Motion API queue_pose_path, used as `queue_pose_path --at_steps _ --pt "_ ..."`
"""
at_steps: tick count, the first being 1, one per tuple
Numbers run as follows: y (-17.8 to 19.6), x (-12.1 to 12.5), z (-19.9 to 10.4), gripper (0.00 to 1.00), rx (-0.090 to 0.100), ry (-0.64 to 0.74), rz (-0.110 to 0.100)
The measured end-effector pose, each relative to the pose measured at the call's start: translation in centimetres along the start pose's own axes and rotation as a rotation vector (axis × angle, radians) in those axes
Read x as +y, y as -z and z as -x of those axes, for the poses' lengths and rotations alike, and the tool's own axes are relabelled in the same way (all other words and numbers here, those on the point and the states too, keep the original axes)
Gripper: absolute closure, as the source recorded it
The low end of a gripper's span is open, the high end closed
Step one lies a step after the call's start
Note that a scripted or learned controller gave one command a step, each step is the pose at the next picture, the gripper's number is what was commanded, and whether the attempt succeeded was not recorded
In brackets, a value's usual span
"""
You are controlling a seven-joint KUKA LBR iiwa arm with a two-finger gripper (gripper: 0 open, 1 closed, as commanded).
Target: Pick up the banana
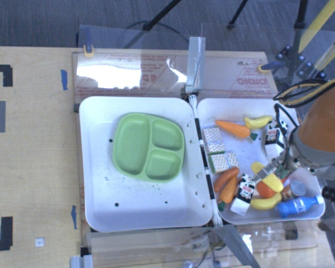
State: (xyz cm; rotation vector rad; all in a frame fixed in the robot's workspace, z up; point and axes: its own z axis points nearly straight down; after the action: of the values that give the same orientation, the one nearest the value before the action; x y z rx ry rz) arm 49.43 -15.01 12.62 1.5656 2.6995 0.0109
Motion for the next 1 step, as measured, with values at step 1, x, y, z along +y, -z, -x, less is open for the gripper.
queue_pose_path --at_steps 1 --pt "-4.15 3.33 8.02 1.00 0.010 0.165 -0.010"
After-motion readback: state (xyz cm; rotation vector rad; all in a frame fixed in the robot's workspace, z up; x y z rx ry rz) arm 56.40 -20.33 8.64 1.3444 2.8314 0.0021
